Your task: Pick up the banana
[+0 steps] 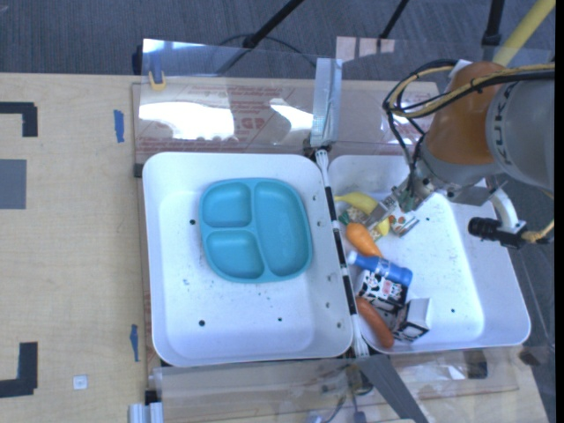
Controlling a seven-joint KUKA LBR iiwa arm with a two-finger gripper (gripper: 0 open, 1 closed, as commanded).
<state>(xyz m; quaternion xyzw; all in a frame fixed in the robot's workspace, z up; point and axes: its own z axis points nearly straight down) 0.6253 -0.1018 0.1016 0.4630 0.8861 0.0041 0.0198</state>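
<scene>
One banana (356, 202) lies in the right bin (458, 271), up near that bin's far left corner and close to the divider between the two bins. Its yellow body runs roughly left to right, and its right end is hidden under the gripper (397, 208). The gripper sits low over this spot, right at the banana's right end, but whether the jaws are open or closed cannot be told, since the fingertips blur into the clutter beneath them. A small yellow and red item (394, 226) lies just beside the gripper's tip; what it is cannot be made out.

Just below the banana is a carrot (362, 239), angled down to the right. Below that rests a blue and white carton (382, 280) with a black and white pattern, and a second orange carrot (377, 323) lies near the bin's near left corner, beside a small dark and white box (412, 319).

The grey arm (493, 130), with its orange band, reaches in from the right above the bin. The left bin (176, 315) holds a blue divided plate (256, 229) near its middle.
</scene>
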